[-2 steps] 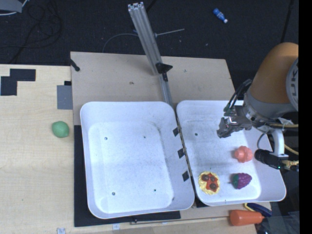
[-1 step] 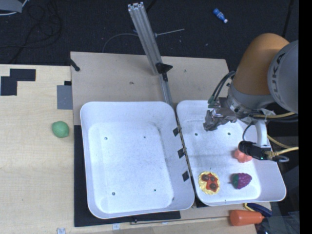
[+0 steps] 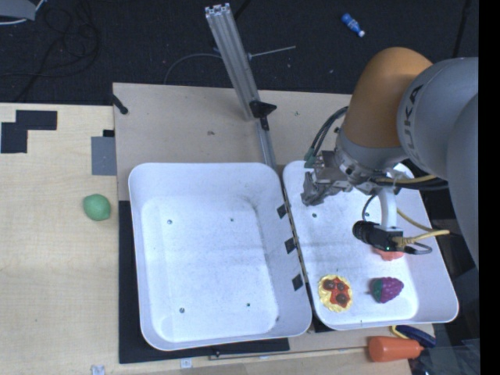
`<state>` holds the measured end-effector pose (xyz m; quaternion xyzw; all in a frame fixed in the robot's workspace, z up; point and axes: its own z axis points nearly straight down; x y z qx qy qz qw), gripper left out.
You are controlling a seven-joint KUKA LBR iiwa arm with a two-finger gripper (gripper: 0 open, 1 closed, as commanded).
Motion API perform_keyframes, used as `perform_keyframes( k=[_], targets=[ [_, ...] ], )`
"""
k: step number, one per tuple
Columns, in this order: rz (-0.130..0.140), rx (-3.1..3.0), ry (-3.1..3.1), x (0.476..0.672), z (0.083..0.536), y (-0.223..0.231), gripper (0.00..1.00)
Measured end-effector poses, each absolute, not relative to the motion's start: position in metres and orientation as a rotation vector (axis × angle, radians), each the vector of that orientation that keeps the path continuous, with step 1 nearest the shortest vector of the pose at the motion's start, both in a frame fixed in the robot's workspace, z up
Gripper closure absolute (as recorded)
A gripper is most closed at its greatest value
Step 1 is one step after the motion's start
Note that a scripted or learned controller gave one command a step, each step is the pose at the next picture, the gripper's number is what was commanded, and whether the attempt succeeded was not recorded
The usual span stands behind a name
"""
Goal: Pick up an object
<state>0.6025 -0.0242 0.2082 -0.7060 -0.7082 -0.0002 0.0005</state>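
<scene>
The claw [image 3: 311, 194] is hanging over the far left part of the right bin [image 3: 437, 307], near the clips that join it to the left bin [image 3: 144, 180], and whether it is spread or pressed together cannot be told from this slanted view; nothing is showing in its grip. The grey arm [image 3: 437, 116] with its orange band [image 3: 383, 92] is reaching in behind it from the right. Toward the near edge from the claw, a yellow toy with red spots [image 3: 336, 292] is lying on the bin floor, and a purple grape-like toy [image 3: 387, 288] is sitting just to the right of that. An orange-red piece [image 3: 388, 246] is lying to the claw's right, partly hidden by black cabling. Well to the claw's left, past the left bin, a green ball [image 3: 97, 207] is resting on the bench [image 3: 47, 287].
</scene>
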Motion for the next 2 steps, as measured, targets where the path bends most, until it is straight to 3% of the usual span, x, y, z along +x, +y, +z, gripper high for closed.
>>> perform_keyframes(
  k=[2],
  targets=[
    [-0.002,-2.219,-2.225,0.655,0.229,0.079,1.00]
  ],
)
